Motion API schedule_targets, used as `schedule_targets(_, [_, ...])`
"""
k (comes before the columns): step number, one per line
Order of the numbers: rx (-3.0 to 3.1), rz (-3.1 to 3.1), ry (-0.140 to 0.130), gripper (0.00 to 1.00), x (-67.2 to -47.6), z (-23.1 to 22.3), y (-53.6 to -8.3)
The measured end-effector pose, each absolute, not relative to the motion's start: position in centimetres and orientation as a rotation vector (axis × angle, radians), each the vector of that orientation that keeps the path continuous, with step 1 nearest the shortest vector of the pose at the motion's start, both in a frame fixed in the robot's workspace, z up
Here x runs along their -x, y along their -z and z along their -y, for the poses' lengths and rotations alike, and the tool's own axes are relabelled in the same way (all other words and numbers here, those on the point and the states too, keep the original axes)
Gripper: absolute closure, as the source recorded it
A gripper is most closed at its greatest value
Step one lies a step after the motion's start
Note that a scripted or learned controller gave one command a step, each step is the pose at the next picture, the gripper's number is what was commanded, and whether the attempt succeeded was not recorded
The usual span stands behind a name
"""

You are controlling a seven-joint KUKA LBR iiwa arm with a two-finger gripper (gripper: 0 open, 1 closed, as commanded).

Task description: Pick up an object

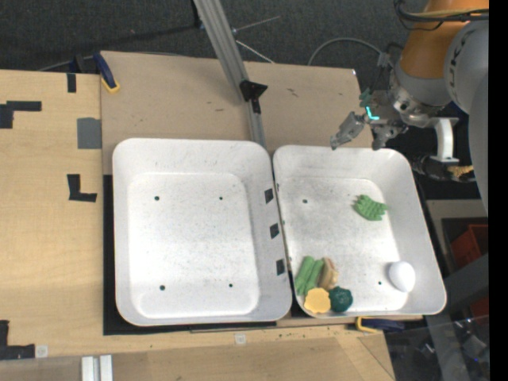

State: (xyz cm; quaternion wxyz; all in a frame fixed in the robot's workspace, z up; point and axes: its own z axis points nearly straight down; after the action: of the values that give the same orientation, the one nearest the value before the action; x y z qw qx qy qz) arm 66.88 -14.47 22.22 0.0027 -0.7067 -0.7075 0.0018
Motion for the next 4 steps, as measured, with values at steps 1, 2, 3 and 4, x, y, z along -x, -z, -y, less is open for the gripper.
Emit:
schedule_targets(1, [2.218, 2.224, -0.003, 0.0, -67.0, 14.5, -22.5])
schedule_targets(2, [2.217, 2.221, -0.007, 0.0, -66.4, 13.7, -17.7])
schedule_targets(3, [2.216, 2.219, -0.01, 0.0, -66.4, 14.0, -11.3])
schedule_targets(4, [2.217, 2.223, -0.006, 0.0, -66.3, 14.0, -8.7])
